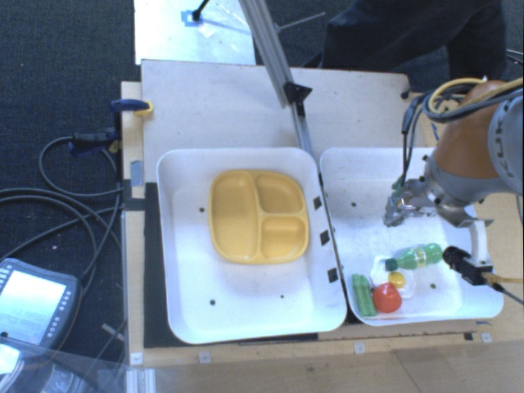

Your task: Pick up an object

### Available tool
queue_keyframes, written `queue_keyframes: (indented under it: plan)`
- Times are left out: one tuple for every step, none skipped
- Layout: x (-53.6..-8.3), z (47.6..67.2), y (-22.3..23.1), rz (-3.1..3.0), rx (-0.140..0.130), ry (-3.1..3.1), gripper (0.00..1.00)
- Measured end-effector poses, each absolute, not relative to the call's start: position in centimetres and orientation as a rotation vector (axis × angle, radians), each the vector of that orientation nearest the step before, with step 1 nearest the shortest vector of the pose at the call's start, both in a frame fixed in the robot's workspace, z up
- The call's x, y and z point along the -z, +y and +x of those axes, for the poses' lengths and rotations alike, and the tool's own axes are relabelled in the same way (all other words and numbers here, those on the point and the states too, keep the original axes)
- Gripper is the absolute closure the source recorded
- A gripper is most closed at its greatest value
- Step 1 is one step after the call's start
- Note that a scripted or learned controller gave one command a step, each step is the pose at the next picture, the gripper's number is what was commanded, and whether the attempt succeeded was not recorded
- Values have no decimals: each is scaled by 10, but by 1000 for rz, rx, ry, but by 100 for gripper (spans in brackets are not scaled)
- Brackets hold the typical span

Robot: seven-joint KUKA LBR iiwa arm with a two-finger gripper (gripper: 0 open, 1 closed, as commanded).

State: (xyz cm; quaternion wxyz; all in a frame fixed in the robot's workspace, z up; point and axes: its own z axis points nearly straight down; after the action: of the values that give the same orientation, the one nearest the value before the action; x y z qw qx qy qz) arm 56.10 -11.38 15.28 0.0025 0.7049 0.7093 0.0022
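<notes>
Over the right bin (352, 178), near its middle: tool (399, 211) hung low, pointing toward the bare floor of the bin. Impossible to tell whether apart or together, the tip too small and dark against the wrist. Nothing seen clamped in it.

Just nearer the camera than the tool, and a little toward the arm's side: small heap of objects crowded into the bin's near corner. Green bottle (415, 257) lay on its side, closest to the tool. Beyond it a yellow piece (397, 280), touching a red round object (387, 299), likely a toy tomato. Beside those, farther from the arm, a green elongated object (363, 293) lay against the bin's inner wall. Probably slid there together, the corner holding them bunched.

Well away from the tool, across the shared rim: left bin (184, 301) with a yellow divided plate (259, 217) flat in its middle.

Judged as not yet picked: every object rested on a bin floor. Bottle probably the easiest reach; crowding made a clean grasp of the others doubtful.
</notes>
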Motion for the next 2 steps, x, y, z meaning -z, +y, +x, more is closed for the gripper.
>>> queue_keyframes:
  plan:
    - [-197, 566, -112, 2211, -7, 2225, 100]
    - [-251, 558, -112, 2210, -8, 2224, 100]
